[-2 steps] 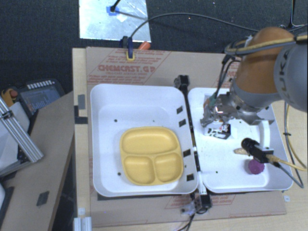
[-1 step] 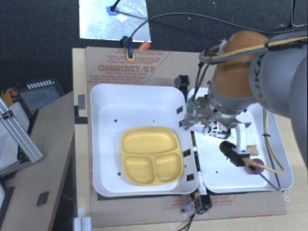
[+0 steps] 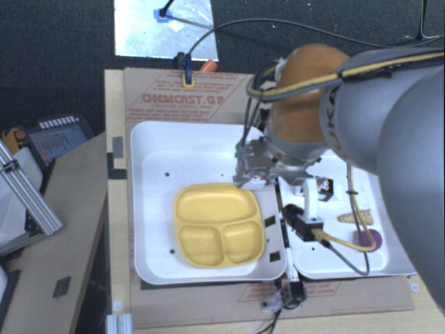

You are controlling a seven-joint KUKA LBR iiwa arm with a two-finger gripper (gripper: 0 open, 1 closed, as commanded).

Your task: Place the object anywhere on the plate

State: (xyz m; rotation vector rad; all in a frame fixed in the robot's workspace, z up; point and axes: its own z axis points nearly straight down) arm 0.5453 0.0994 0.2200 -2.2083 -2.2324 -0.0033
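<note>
yellow plate [image 3: 218, 225] in left bin [image 3: 153, 186], hand [image 3: 252, 167] above

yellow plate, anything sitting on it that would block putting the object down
Nothing visible does: the yellow plate in the left bin shows all three compartments bare. The gripper sits beside its upper right rim.

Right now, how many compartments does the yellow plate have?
3 on the yellow plate: one wide compartment across its far side and two smaller ones side by side nearest the camera, one on the left, one on the right.
</note>
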